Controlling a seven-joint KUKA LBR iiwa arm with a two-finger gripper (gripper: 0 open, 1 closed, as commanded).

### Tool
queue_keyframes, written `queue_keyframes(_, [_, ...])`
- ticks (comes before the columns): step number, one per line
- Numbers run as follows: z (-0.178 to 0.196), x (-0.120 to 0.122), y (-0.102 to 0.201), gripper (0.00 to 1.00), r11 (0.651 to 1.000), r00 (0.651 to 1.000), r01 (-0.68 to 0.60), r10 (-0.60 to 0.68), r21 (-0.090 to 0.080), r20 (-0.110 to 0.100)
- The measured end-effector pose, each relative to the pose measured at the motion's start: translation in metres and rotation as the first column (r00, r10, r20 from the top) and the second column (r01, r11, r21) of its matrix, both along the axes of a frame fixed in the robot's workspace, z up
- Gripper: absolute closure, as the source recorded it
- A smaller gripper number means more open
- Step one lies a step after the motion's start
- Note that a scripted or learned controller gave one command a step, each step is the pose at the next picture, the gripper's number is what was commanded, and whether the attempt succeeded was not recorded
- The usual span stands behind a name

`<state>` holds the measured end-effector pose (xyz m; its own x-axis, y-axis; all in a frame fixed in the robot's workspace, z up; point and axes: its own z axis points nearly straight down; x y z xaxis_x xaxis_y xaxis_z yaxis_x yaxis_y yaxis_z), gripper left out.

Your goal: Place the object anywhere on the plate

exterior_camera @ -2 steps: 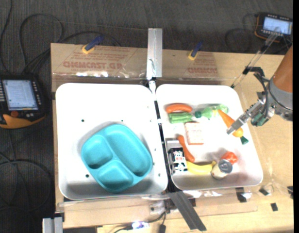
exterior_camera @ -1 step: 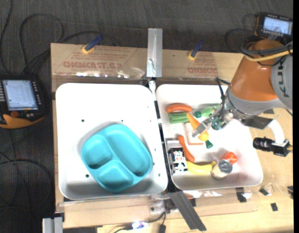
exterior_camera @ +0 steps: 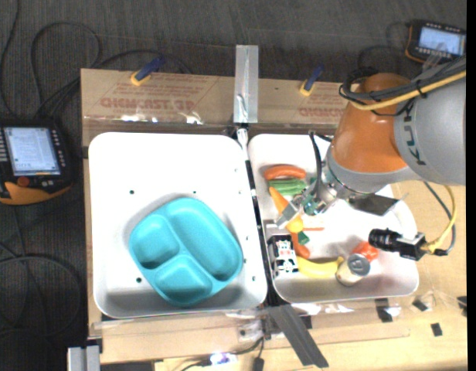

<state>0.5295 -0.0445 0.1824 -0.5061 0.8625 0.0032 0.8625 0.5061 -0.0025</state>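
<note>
We log the arm (exterior_camera: pixel 392 137) uppermost, its gripper (exterior_camera: pixel 300 207) low over the right bin (exterior_camera: pixel 392 284), among toy food: banana (exterior_camera: pixel 319 267), carrot (exterior_camera: pixel 284 171). Jaw state: we cannot tell. Nothing visibly held. The blue plate (exterior_camera: pixel 184 250) waits in the left bin (exterior_camera: pixel 122 161).

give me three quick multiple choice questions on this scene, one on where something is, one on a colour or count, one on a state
1. Where is the plate?
A. left bin
B. right bin
C. on the floor

2. How many compartments does the plate have?
A. one
B. three
C. six

3. What state is the plate in?
A. bare, nothing on it
B. holding the banana
C. flipped upside down

Answers:
1. A, the turquoise plate lies in the left bin.
2. B, ridges split it into three sections.
3. A, the banana and other items lie in the right bin, where the hand is.
</note>
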Motion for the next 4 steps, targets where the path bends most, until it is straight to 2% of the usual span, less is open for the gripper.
queue_keyframes(1, [0.033,0.022,-0.027,1.00,0.999,0.999,-0.039,0.039,-0.001,0.003])
queue_keyframes(2, [0.000,-0.003,0.028,1.00,0.996,0.996,-0.091,0.091,-0.001,0.000])
queue_keyframes(3, [0.012,-0.010,0.089,1.00,0.997,0.997,-0.075,0.075,0.000,0.001])
queue_keyframes(4, [0.012,-0.010,0.089,0.00,0.997,0.997,-0.075,0.075,0.000,0.001])
